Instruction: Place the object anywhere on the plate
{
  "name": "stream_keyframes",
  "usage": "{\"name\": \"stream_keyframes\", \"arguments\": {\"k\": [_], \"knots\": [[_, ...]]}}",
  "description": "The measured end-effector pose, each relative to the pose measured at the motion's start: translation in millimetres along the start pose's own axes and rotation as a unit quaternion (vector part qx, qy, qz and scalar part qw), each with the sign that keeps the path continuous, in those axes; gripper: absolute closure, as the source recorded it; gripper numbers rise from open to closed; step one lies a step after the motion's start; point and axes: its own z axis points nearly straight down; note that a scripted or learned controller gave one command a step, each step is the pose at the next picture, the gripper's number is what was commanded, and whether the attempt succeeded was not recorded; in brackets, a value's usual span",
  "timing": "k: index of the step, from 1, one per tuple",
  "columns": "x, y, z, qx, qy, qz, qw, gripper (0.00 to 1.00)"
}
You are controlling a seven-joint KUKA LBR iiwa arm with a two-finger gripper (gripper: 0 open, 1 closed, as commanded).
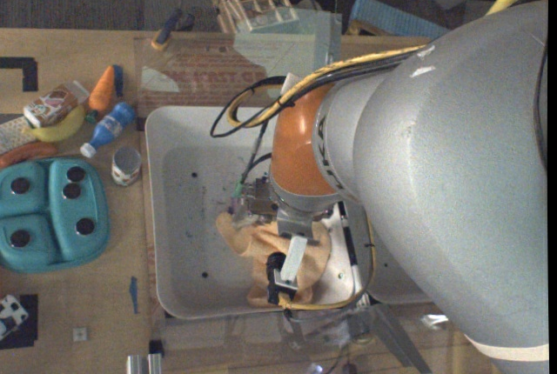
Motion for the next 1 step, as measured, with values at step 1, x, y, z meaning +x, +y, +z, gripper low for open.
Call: {"name": "stream_keyframes", "arguments": {"k": [1], "knots": [[-21.5,27.7,-8.3,0.001,0.000,-0.355,0.9349,0.00]]}}
